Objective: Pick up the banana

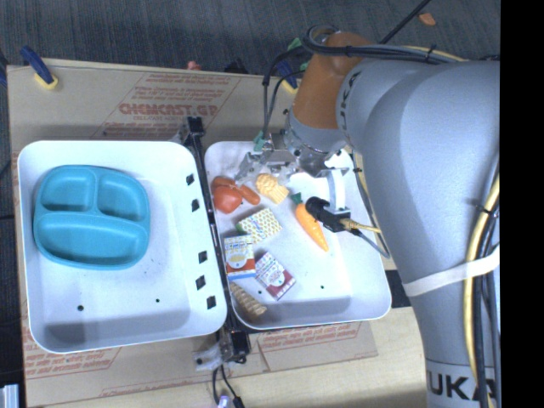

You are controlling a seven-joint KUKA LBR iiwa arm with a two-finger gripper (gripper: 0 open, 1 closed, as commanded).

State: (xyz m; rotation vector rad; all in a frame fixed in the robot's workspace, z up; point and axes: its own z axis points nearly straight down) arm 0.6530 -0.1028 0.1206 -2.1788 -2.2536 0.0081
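Yellow banana (272, 188) lies in the right bin (365, 300) just below the gripper (270, 158), almost touching it, its long axis slanting from upper left to lower right, between the tomato (228, 198) and the carrot (311, 226).

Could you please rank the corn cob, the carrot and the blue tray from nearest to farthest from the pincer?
1. Corn cob, right bin, just below the pincer.
2. Carrot, right bin, lower right.
3. Blue tray, left bin, far left.
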